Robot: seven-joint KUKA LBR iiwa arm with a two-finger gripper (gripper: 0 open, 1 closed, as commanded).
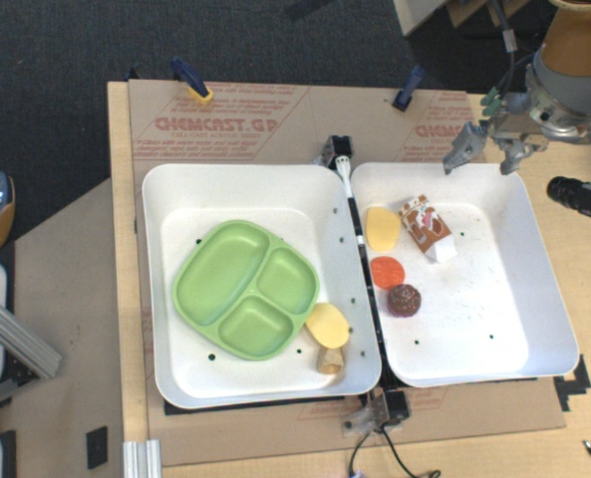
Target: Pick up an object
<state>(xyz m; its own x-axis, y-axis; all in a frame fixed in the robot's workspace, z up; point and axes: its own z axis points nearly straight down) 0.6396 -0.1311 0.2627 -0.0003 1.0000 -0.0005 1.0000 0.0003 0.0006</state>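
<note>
Objects: 4 small food toys are lying in the right white bin [534, 257] — yellow oval piece [381, 228], brown-and-white block [426, 224], orange disc [387, 272], dark red round piece [405, 300].
Gripper: two-finger gripper [485, 155] is hovering above the bin's far rim, fingers spread, gripping nothing.
Left white bin [165, 217]: is holding a green divided plastic plate [245, 289] and a yellow toy [328, 329].

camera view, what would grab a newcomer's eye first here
The light green three-compartment plastic plate lying in the left shallow white bin stands out most, with a pale yellow rounded toy beside its lower right edge. In the right shallow white bin, four small toy foods cluster near the left wall, among them a flat orange-red disc and a dark brown ball. The robot's hand hangs over that bin's far rim.
</note>
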